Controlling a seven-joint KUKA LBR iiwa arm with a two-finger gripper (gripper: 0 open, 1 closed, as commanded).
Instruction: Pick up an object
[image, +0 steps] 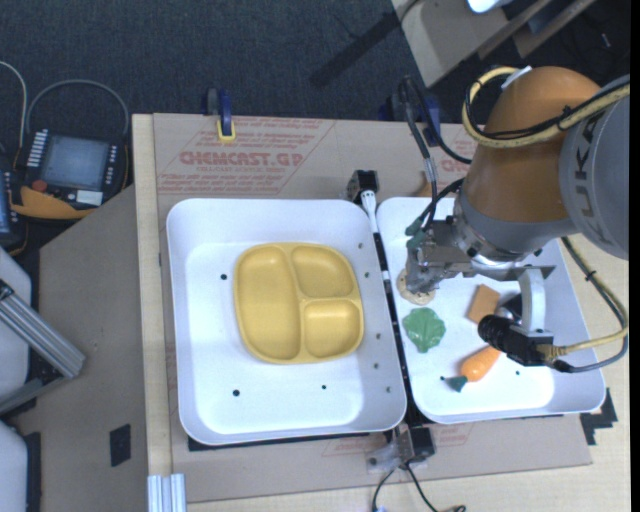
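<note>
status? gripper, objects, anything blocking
Gripper low in right bin, over a tan round piece; grip unclear. Green piece, carrot, orange block loose nearby. Arm covers bin's upper half.

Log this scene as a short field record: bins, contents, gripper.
left bin: holds a yellow divided plate, three compartments, nothing in them
right bin: holds a green leafy piece, a carrot, an orange block and a tan round piece
gripper: low over the right bin's left side, at the tan round piece
fingers: state unclear
arm: reaches in from the right, covering the bin's top part
</note>
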